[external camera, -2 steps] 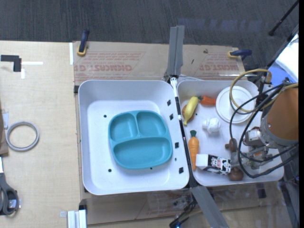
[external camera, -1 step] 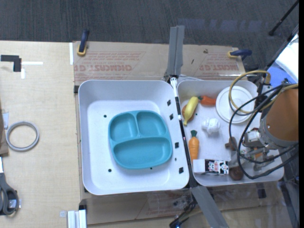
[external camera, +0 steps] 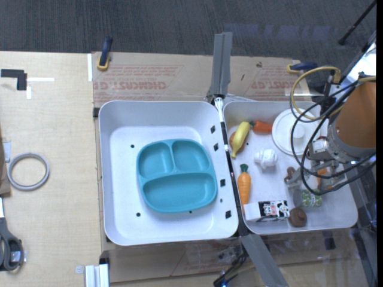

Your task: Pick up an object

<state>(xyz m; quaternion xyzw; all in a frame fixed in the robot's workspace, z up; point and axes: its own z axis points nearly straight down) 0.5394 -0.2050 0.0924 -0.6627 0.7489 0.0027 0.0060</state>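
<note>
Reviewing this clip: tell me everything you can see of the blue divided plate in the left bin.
The blue plastic divided plate is a rounded rectangle with a raised rim and three compartments: two smaller ones along its far side and one long one along its near side, split by low ridges. It looks smooth and matte. It lies flat, right side up and turned slightly askew, near the middle of the left shallow white bin, resting on the bin floor. It appears to stand apart from the bin walls.

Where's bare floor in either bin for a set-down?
Left bin: bare white floor all round the blue divided plate, widest along its left wall. Right bin: crowded; banana, carrot, milk carton and the arm take most of it. One small patch lies between the carrot and the gripper.
</note>
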